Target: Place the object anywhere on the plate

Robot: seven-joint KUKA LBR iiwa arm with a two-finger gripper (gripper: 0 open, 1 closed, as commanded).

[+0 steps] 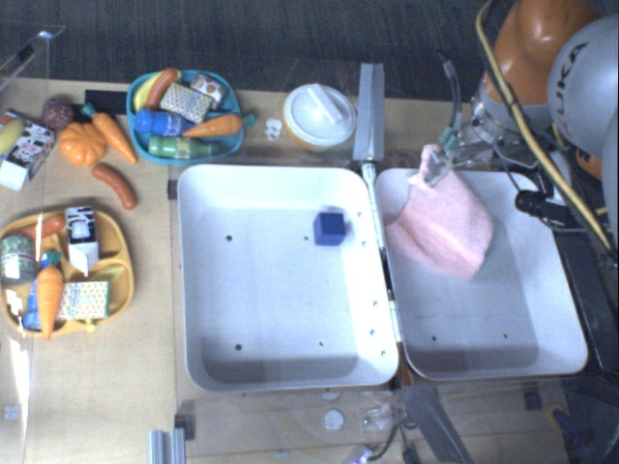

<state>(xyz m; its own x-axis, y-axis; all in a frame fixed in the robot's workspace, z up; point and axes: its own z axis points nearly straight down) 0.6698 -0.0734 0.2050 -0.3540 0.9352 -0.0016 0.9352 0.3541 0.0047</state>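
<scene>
You are seeing a small blue cube (330,227) sitting in the left bin (222,356): probably light, rigid and easy to pinch across flat sides. In the right bin (542,356), a soft pink cloth (443,228) is hanging by its upper corner from the gripper (437,165), whose fingers are pinching it closed; expect it to drape and sag.

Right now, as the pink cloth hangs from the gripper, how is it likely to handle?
The pink cloth looks floppy: pinched at one corner by the gripper, it drapes and bunches onto the right bin. It seems light. It would probably drag and fold instead of sliding cleanly.
</scene>
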